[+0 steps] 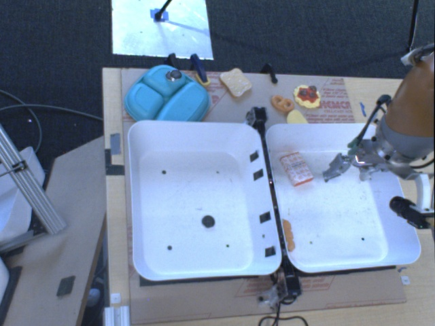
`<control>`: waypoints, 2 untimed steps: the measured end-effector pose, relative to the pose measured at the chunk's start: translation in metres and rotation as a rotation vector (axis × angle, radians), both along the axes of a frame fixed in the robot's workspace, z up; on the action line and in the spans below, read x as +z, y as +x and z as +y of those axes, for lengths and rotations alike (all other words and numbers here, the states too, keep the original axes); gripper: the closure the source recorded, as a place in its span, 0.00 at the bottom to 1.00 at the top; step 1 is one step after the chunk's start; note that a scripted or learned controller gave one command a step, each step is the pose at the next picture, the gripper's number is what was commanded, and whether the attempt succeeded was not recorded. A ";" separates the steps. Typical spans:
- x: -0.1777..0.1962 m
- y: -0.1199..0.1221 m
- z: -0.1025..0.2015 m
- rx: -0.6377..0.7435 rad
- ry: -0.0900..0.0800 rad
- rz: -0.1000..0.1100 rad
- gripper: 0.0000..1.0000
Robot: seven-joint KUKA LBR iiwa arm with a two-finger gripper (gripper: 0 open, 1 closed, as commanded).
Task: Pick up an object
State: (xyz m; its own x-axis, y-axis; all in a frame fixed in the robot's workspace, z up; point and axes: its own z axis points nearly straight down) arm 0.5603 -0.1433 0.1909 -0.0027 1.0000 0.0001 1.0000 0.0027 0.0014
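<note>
Gripper (pixel 334 170) hangs low over right bin (pixel 380 253), fingers slightly parted, holding nothing. Pink packet (pixel 296 168) lies on bin floor just left of fingertips, long axis running up-down, slightly tilted. Short leftward reach needed.

Arm (pixel 416 107) cut off by the right edge, hand (pixel 338 168) too blurred for its fingers to be told apart, orange piece (pixel 288 234) half hidden at the divider between bins, print on small packet (pixel 296 168) too small to be read
</note>
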 end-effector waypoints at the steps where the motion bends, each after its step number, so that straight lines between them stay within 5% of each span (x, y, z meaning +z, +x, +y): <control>1: -0.107 0.049 -0.022 0.001 -0.003 -0.005 0.00; 2: -0.016 0.090 -0.037 0.003 -0.005 -0.013 0.00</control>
State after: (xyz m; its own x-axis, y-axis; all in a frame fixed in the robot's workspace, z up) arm 0.6499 -0.1798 0.1744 -0.0059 1.0000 -0.0047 0.9999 0.0059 0.0143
